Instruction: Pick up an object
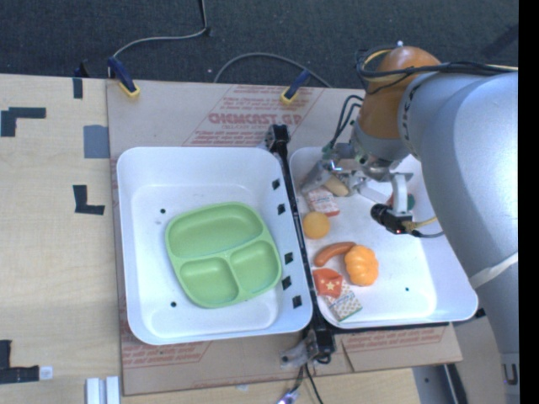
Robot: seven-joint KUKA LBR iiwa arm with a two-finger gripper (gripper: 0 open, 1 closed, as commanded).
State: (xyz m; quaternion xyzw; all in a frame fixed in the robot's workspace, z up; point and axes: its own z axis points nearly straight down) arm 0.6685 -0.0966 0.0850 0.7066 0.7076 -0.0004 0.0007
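Note:
My gripper (331, 173) hangs low over the far left corner of the right bin (421, 289), under the orange band of the arm. Just beneath it lies a small tan piece (338, 187), touching or very close to it. A white and red packet (322, 201) lies right in front of that. Further toward the front are a yellow ball (316, 225), a red-orange sausage (334, 252), an orange pumpkin (361, 265), a red piece (328, 284) and a small printed packet (345, 305).
The left bin (143, 183) holds a green divided plate (223, 253). A black divider (286, 200) runs between the two bins. The arm's grey body covers the right side of the right bin. Cables trail over the cardboard behind the bins.

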